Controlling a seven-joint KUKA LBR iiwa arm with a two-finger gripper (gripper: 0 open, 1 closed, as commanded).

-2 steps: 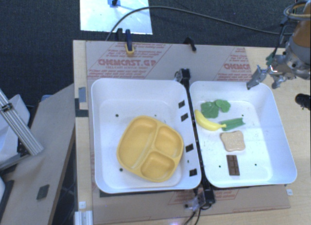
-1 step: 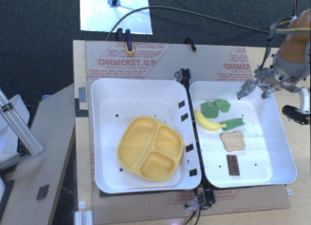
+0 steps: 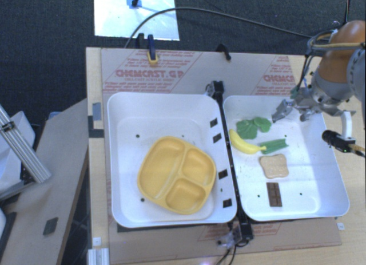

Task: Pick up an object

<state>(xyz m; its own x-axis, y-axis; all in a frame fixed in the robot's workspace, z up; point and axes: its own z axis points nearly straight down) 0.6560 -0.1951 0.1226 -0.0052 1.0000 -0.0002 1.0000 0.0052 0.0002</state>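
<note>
Now, gripper: fingers spread, holding nothing, above right bin's far edge.
Nearest object: flat green leaf-shaped toy, just left and nearer the camera.

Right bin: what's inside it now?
The right bin holds a banana, green leaf, green pod, bread slice and brown bar. Nothing looks covered.

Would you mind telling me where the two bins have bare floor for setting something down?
Left bin: bare along the far wall and left side, around the yellow tray. Right bin: bare along the right wall and near edge. Its middle is crowded: leaf, banana, green pod, bread, chocolate.
</note>
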